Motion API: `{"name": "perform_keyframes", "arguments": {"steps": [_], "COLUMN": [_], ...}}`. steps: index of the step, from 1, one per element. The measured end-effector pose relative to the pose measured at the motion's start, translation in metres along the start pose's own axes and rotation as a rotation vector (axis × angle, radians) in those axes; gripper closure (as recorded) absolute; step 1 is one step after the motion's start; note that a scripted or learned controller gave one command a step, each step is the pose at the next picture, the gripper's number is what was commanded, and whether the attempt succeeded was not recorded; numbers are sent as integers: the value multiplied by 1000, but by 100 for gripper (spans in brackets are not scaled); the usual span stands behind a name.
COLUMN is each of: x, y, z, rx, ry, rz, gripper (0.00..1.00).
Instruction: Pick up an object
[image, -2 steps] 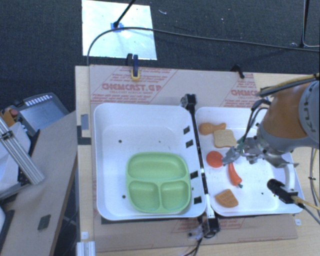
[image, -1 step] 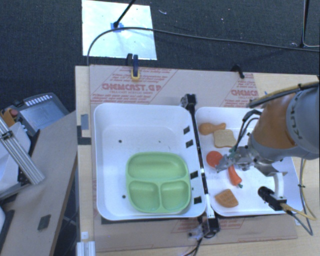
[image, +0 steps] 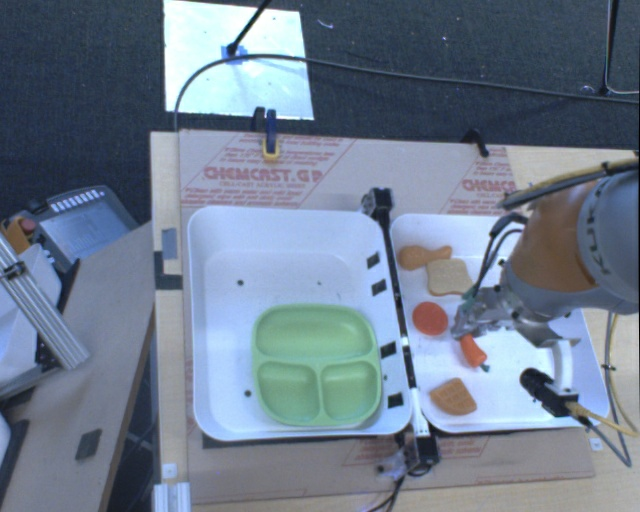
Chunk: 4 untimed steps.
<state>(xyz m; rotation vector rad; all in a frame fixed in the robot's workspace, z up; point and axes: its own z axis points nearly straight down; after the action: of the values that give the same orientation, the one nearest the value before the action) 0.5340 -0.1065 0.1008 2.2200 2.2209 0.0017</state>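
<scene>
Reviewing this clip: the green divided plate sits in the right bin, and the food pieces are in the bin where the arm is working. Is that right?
Not quite. The camera view shows the green divided plate in the left bin, not the right one. The rest holds: the food pieces, such as the carrot and the tomato, lie in the right bin, where the arm is working.

Arm (image: 590, 235): fat round grey link w/ broad orange band (image: 550, 240) above wrist, orange fading to brownish in shade. Thin black cables (image: 497, 255) loop along band's left side, a yellowish line runs over its top. Wrist section (image: 535, 300) lighter grey, smooth, cylindrical. Gripper (image: 472, 322) small, metallic grey, detail blurred. White bracket (image: 562, 358) below wrist carries a black tube-shaped part (image: 545, 390) w/ thin yellow wire trailing off
</scene>
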Motion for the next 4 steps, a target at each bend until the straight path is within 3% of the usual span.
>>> {"name": "perform_keyframes", "arguments": {"steps": [3,4], "x": [-20,33], "y": [2,-1], "z": [-155,-140], "rx": [-6,0], "ry": [-2,2], "rz": [-3,-8], "gripper": [100,100]}}
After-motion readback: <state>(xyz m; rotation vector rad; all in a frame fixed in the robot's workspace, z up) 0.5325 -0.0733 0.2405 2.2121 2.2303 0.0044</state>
